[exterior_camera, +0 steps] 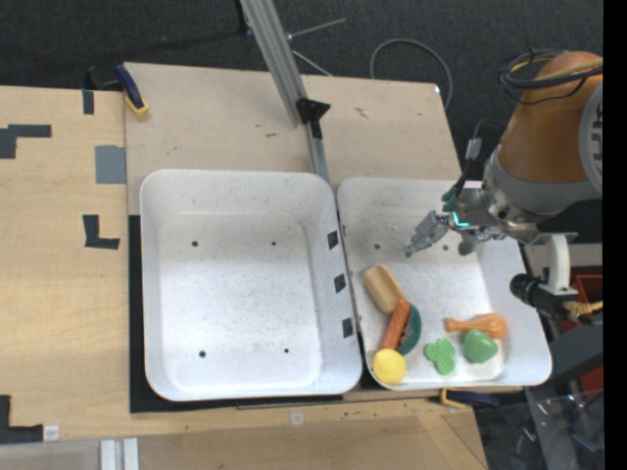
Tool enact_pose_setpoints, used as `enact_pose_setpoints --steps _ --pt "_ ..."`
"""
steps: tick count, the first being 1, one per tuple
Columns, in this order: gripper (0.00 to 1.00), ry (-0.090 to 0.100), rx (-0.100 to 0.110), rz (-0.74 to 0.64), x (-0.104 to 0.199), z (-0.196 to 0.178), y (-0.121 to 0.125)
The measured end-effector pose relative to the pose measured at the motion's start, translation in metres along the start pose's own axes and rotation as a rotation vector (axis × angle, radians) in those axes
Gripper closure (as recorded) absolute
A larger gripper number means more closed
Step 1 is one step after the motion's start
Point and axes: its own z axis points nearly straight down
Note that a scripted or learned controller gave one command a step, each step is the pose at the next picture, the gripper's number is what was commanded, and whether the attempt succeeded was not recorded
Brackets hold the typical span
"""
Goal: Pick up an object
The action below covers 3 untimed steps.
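The right bin (392, 204) holds several toy foods along its near side: a tan bread roll (382, 286), an orange carrot (396, 325) lying on a dark green piece (412, 332), a yellow lemon (389, 365), a light green piece (441, 354), a green pepper (480, 346) and an orange piece (477, 325). My gripper (447, 238) hangs over the right bin's back half, up and to the right of the bread roll, apart from all the items. Its two fingers are spread open with nothing between them.
The left bin (235, 282) sits beside the right one. A slanted metal pole (279, 47) crosses the back of the bench. The orange-banded arm (549, 135) fills the right side. A blue and yellow clamp (130, 89) lies at the far left.
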Motion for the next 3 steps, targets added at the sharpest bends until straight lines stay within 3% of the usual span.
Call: enact_pose_setpoints --steps 1,3 --pt "0.0 -0.001 -0.004 -0.001 0.0 -0.002 0.001" --pt "0.0 0.0 0.003 0.001 -0.005 0.125 -0.001"
